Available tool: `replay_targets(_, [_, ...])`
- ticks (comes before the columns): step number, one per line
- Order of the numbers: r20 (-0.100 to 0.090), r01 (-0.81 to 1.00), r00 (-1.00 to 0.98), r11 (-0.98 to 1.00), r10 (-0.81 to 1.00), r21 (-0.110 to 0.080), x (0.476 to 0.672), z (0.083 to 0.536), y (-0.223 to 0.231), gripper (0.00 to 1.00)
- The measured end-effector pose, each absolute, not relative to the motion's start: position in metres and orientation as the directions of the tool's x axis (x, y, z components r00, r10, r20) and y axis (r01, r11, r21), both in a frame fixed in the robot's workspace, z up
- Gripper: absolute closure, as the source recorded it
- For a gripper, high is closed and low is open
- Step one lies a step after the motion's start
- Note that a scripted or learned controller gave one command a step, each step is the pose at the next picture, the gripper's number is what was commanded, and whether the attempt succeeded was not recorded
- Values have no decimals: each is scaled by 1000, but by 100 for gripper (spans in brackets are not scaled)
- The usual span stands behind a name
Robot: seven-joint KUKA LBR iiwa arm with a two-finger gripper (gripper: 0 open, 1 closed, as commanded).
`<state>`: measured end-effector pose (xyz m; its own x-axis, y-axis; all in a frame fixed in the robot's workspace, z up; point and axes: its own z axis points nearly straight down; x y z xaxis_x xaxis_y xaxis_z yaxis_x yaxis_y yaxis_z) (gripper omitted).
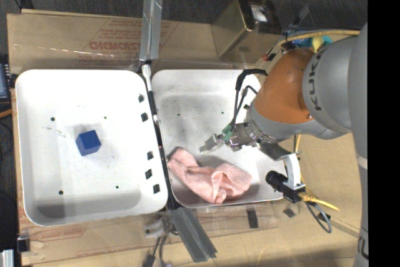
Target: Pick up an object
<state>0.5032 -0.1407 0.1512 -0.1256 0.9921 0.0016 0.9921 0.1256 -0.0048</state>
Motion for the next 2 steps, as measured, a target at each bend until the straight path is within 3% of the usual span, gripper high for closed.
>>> replay_targets(1, [0,1000,11,-11,1000,-3,532,191,-86,0])
replay_targets(2, [2,995,-100,100,995,-4,480,172,-147,0])
